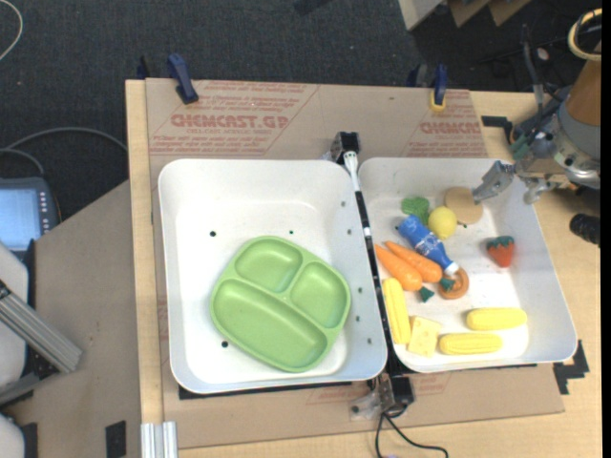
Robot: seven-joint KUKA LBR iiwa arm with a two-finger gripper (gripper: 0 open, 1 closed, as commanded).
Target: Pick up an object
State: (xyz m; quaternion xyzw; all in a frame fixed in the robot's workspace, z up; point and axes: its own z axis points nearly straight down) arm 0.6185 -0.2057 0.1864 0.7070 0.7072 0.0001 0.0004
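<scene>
Two carrots (406, 265), three corn cobs (495, 320), one green tray (279, 301); gripper (511, 184) spread open, holding nothing.

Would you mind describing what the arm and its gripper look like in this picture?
The arm is grey and rounded, entering from the right edge. At its tip the gripper is a cluster of grey and silver metal parts with thin, pale grey prongs. Dark cables run along its upper side. I can make out no markings on it.

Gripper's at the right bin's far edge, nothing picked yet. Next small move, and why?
Probably lower the gripper toward the tan round piece. The gripper sits above the right bin's far rim with nothing between its fingers, and that piece lies nearest, just to its left.
</scene>
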